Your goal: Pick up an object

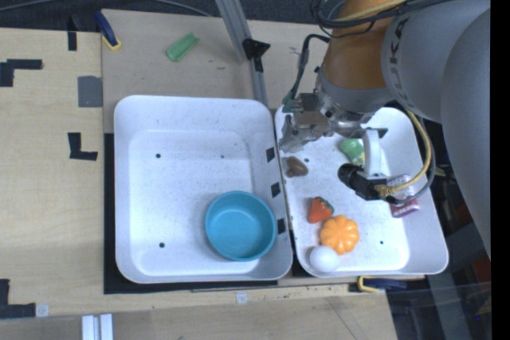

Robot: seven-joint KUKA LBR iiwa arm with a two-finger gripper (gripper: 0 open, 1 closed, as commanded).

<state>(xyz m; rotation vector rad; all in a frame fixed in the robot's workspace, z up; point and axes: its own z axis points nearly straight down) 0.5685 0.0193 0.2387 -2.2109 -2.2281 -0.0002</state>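
1. Gripper [296, 138] hovers over the right bin [426, 247]'s far-left corner; whether it is spread or pressed together, I cannot tell.
2. Small brown object [296, 166] lies just beneath; descending off-centre could nudge it against the wall.
3. Orange pumpkin [339, 233], white egg [323, 259] and red strawberry [319, 210] cluster nearer, risking a crowded grasp.

Grey arm [446, 52] w/ orange band [362, 36], black cables, metal end effector [307, 127].
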